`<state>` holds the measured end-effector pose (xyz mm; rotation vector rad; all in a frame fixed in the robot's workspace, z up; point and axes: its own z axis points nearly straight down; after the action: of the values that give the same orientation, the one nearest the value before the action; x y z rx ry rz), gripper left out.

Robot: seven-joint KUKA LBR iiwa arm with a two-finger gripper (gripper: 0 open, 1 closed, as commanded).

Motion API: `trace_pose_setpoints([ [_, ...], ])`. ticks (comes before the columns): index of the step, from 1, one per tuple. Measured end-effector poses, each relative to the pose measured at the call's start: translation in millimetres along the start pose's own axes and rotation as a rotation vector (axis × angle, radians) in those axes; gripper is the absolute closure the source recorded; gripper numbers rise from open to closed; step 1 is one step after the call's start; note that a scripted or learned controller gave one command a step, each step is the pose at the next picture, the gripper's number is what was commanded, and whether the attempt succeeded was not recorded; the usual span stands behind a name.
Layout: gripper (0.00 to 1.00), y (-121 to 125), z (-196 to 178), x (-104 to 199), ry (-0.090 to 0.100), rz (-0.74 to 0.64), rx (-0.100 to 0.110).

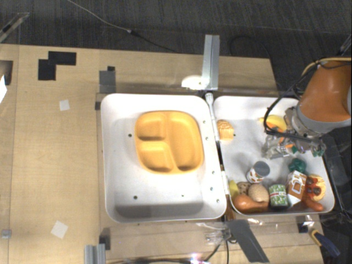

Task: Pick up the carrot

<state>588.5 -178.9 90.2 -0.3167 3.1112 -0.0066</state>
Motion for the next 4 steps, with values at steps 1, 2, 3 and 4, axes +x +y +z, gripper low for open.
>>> trace_pose_setpoints([
  [1, 0.00, 0.7, 0.6, -0.3, 0.000, -0.001, -0.001],
  [2, 0.00, 9.3, 2.4, -58.1, 0.000, 0.036, -0.003],
  [3, 1.00, 8.8, -12.6, -61.9, -0.011, 0.035, 0.001],
  [4, 1.00, -21.4, -0.1, 10.2, 0.000, 0.127, 0.001],
])
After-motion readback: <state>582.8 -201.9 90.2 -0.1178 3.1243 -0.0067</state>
